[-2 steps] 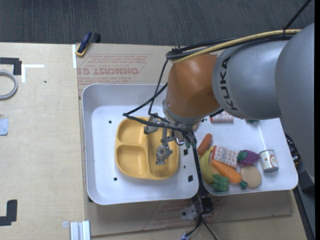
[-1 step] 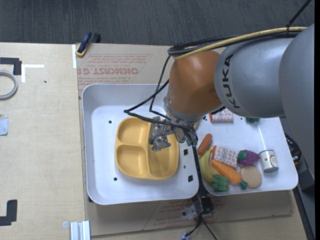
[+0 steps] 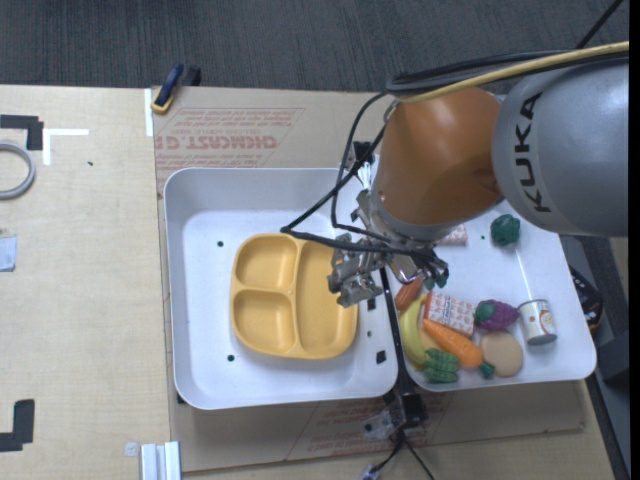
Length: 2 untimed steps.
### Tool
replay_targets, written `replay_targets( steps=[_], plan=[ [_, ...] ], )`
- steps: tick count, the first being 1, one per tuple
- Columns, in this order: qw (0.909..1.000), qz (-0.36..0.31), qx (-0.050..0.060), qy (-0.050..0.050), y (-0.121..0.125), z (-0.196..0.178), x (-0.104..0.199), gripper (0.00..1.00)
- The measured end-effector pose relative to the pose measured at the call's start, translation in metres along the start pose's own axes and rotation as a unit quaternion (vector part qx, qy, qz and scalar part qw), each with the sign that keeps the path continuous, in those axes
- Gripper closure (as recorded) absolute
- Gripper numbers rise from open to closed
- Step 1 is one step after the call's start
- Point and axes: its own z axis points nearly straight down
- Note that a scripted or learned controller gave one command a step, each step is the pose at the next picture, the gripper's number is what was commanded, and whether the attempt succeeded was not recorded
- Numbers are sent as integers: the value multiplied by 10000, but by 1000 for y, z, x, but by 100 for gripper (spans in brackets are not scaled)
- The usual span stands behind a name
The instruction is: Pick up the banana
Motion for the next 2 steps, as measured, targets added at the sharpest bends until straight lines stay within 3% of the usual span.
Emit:
replay_targets(
  steps=[1,2],
  plan=[
    [9721,-2346,-6,8,17,0,17,100],
    [9562,-2927,0,-10,-53,-162,-10,100]
  ],
)
